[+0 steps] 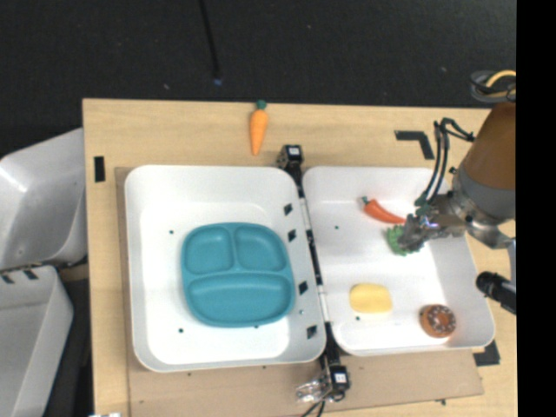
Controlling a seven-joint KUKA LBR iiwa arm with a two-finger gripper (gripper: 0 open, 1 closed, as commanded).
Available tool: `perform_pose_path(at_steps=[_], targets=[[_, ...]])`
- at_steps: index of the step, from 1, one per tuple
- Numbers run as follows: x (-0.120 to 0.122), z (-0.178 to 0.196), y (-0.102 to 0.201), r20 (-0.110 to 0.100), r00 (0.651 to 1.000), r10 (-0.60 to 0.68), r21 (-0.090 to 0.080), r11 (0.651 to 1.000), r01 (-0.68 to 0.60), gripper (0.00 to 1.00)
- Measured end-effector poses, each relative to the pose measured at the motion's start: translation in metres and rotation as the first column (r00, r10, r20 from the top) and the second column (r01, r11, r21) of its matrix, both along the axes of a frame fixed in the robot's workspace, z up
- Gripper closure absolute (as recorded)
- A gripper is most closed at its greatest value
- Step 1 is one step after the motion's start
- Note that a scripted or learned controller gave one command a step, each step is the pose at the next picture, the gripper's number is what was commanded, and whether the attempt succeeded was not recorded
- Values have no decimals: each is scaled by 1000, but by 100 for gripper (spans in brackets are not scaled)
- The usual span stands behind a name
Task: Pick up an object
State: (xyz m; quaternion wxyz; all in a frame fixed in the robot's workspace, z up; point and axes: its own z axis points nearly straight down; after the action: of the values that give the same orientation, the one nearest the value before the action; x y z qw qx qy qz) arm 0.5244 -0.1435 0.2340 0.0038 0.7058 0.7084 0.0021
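Your gripper is low in the right bin, its fingers directly over a small green object; you cannot tell whether they grip it. A red pepper lies just beyond the fingers' far-left side. A yellow piece and a doughnut sit nearer the camera, well apart from the fingers.

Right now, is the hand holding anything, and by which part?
Cannot be told. The hand is down over a green item in the right bin, but the view is too small to show a grip.
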Motion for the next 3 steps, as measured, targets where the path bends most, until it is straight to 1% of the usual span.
perform_pose_path(at_steps=[1,2,3], targets=[[2,44,-1,-2,1000,0,0,1000,0,100],[28,42,35,-6,1000,1,1,1000,-1,100],[47,25,85,-9,1000,3,3,1000,-3,100]])
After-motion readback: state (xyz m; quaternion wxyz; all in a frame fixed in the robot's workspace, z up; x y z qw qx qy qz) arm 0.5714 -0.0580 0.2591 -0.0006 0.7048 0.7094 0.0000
